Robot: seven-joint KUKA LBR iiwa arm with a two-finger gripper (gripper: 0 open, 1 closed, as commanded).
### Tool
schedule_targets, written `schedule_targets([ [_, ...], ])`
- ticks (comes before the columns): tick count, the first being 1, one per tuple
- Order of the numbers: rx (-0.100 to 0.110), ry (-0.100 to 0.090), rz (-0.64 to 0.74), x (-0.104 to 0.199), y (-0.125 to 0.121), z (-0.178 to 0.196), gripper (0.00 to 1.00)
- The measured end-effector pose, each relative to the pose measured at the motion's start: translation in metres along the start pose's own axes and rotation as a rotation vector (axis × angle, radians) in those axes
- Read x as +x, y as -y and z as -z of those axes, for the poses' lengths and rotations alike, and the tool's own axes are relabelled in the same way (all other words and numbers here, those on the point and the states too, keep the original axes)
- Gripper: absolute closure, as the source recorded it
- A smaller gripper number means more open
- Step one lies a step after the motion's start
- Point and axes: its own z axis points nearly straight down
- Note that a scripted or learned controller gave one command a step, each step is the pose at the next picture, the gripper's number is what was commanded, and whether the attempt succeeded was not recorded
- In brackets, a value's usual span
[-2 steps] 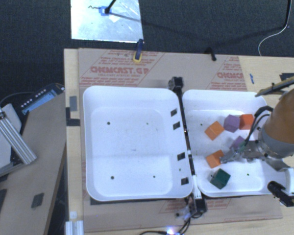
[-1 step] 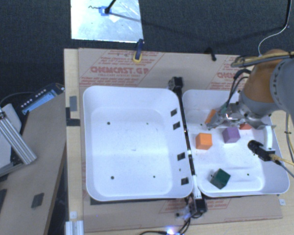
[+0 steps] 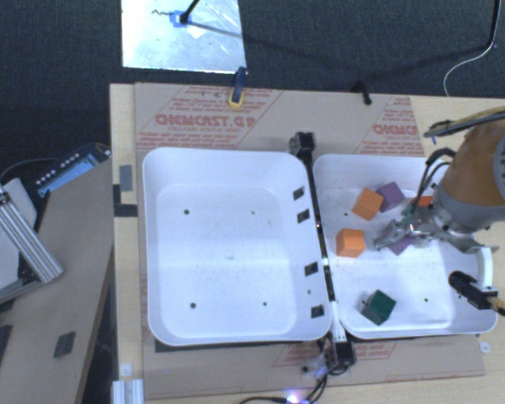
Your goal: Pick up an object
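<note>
The right bin [image 3: 425,297] holds several small blocks. An orange block [image 3: 367,203] and a purple block [image 3: 390,194] lie near its back. A second orange block [image 3: 350,242] sits at the left side and a dark green block [image 3: 377,306] near the front. My gripper [image 3: 401,230] is low in the middle of this bin, right over another purple block [image 3: 396,246], which it partly hides. A bit of orange [image 3: 424,200] shows behind the wrist.
The left bin [image 3: 227,251] stands beside the right one, with a black-clipped divider [image 3: 317,242] between them. The arm's grey and orange body [image 3: 480,183] covers the right bin's far right side. A cable [image 3: 475,289] runs near that bin's right rim.
</note>
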Motion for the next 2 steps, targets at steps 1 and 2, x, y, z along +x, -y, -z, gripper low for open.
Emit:
schedule_targets([
  [1,-0.008,-0.003,0.015,0.095,-0.05,0.001,0.0],
  [2,-0.007,0.0,0.006,0.088,-0.048,0.012,1.0],
])
